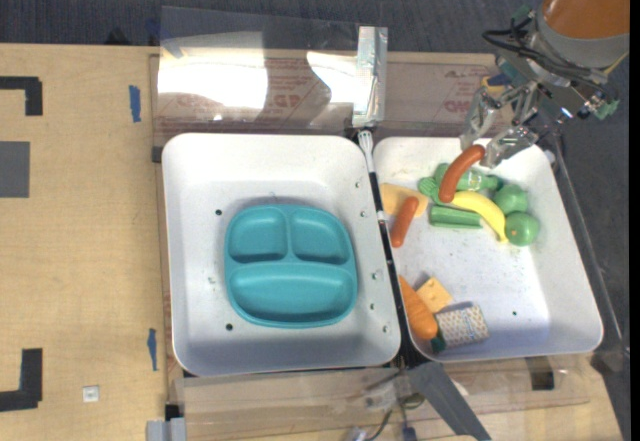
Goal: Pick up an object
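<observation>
One sausage (458, 173) | seemingly between fingers (497, 151) | right bin (560, 324)

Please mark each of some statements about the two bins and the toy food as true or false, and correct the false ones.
1. A teal divided plate lies in the left bin. True.
2. The banana is in the left bin. False: it lies in the right bin.
3. The gripper is above the right bin's far end. True.
4. The red sausage lies on the teal plate. False: it is tilted up at the fingers over the right bin.
</observation>
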You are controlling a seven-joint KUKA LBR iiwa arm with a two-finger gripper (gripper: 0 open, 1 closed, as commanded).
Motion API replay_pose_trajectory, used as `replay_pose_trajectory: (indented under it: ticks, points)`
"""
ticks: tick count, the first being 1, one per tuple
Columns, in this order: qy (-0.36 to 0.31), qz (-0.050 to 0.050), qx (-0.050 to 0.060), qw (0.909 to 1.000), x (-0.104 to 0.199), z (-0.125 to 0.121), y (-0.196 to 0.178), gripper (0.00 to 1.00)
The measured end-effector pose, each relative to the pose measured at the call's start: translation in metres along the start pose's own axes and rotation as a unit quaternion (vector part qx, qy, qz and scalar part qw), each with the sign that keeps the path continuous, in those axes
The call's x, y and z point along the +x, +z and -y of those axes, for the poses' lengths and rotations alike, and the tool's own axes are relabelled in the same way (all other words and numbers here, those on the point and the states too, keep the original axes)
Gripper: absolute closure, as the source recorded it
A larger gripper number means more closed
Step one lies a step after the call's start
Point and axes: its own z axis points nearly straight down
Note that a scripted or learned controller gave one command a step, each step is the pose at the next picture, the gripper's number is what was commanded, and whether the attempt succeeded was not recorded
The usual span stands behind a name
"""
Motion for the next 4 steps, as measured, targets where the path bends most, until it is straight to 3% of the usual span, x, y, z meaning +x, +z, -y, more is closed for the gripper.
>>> replay_pose_trajectory:
  ticks: [1, 2, 4]
  points:
    - [0.052, -0.004, -0.005, 0.9986, 0.021, -0.086, 0.035, 1.0]
    - [0.025, -0.002, -0.003, 0.9997, -0.033, -0.051, 0.011, 1.0]
    - [0.027, 0.008, 0.001, 0.9996, -0.038, -0.049, -0.014, 1.0]
